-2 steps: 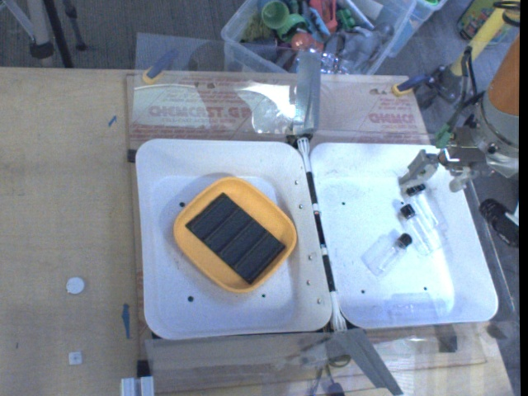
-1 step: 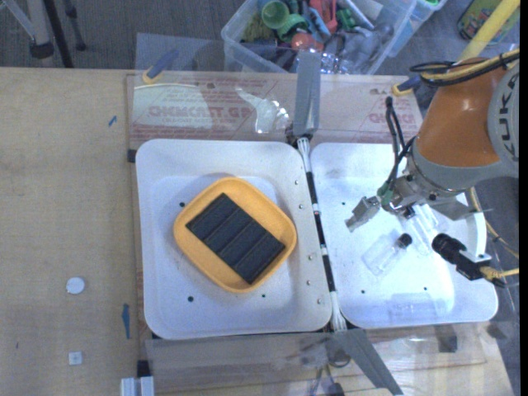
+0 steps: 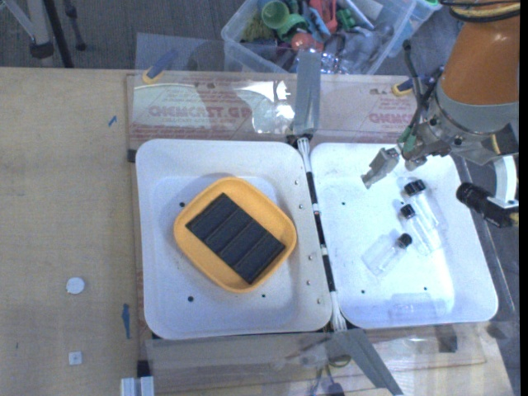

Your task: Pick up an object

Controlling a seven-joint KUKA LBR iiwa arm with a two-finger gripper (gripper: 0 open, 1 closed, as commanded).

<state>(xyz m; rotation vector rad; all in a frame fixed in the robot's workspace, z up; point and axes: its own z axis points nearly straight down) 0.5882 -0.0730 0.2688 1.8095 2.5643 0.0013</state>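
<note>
A yellow square tray (image 3: 198, 258) with a black ribbed insert (image 3: 235, 238) lies tilted in the left bin (image 3: 157, 304). In the right bin (image 3: 470, 304), several small clear bottles with black caps lie close together: one (image 3: 414, 188) near the back, one (image 3: 421, 219) in the middle, one (image 3: 386, 252) nearer the front. My gripper (image 3: 378, 170) hangs over the back of the right bin, just left of the bottles and apart from them. Nothing shows in its grasp.
A clear tub of colourful toys (image 3: 330, 15) stands behind the bins. A grey metal bar (image 3: 307, 89) runs back from the seam between the bins. The wooden bench (image 3: 58, 180) extends to the left, with a small white disc (image 3: 75, 285) on it.
</note>
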